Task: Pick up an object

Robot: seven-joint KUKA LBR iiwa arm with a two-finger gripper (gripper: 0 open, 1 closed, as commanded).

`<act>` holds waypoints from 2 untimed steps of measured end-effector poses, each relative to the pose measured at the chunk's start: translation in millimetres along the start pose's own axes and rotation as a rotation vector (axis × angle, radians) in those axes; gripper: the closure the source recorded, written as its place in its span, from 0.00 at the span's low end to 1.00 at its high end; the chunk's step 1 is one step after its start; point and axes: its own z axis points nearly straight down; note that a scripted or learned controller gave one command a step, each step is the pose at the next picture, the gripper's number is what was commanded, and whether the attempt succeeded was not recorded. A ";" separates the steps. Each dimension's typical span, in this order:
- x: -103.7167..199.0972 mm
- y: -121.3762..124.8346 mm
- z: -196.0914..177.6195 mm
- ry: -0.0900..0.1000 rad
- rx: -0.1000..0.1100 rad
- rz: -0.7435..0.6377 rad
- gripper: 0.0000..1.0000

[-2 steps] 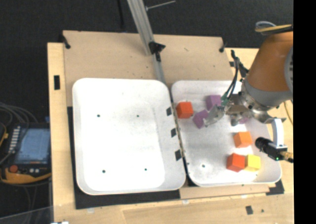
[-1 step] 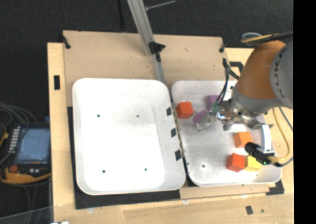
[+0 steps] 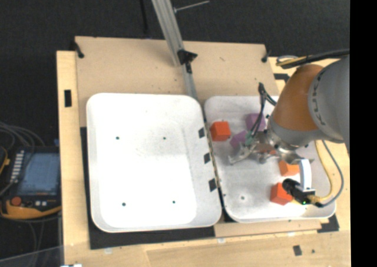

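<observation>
Right bin: orange cube, purple pieces, orange blocks | claw: low beside purple, grip state cannot tell | left bin

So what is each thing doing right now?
Gripper: down in the right bin, fingers too blurry to tell.
Orange block: lying by the bin's left wall.
Purple pieces: lying beside the gripper.
Orange block near the front: lying untouched.
Left bin: sitting flat.
</observation>
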 end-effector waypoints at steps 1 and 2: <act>0.0 2.5 -14.5 0.002 -0.010 0.007 1.00; 8.5 7.0 -71.5 0.000 -0.013 -0.006 1.00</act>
